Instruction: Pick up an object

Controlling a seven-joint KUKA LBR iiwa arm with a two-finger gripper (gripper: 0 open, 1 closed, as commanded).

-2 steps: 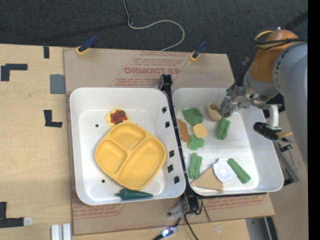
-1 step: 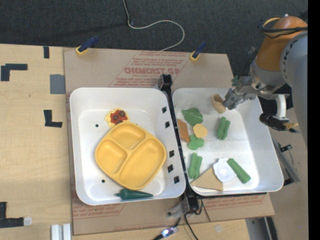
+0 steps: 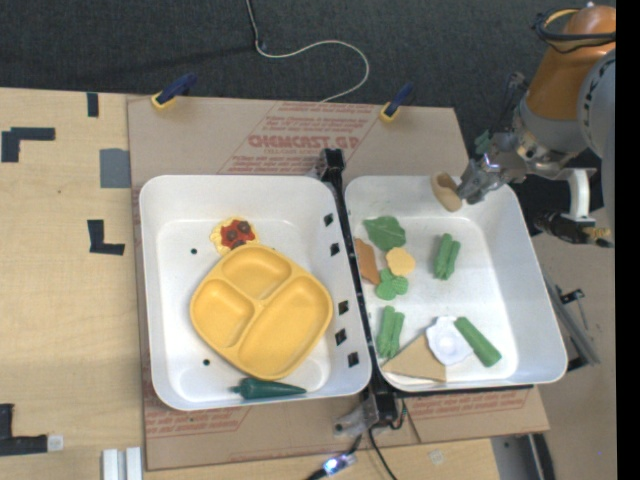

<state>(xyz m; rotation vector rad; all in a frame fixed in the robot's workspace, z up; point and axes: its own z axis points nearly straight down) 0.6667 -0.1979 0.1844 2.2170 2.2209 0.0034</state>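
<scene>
One small beige rounded object (image 3: 446,192), smooth and like a short cylinder, is between the fingers of the grey two-finger gripper (image 3: 462,194), which is clenched on it above the far edge of the right white plastic bin (image 3: 530,258). Below the gripper and towards the front, several pieces lie on the bin floor: a green leafy toy (image 3: 384,232) and a round yellow piece (image 3: 400,262) to its left, a green ridged cylinder (image 3: 445,256) almost directly under it. Further from the gripper I see a brown strip (image 3: 367,262), a small green lump (image 3: 391,288), a green stalk (image 3: 389,332), a white cup-like piece (image 3: 448,342), a tan wedge (image 3: 415,366) and a green stick (image 3: 478,341). Far to the left of the gripper, the left white bin (image 3: 160,268) carries a glossy yellow divided plate (image 3: 262,312), a small red and yellow piece (image 3: 233,233) and a dark green pepper shape (image 3: 268,390).
</scene>
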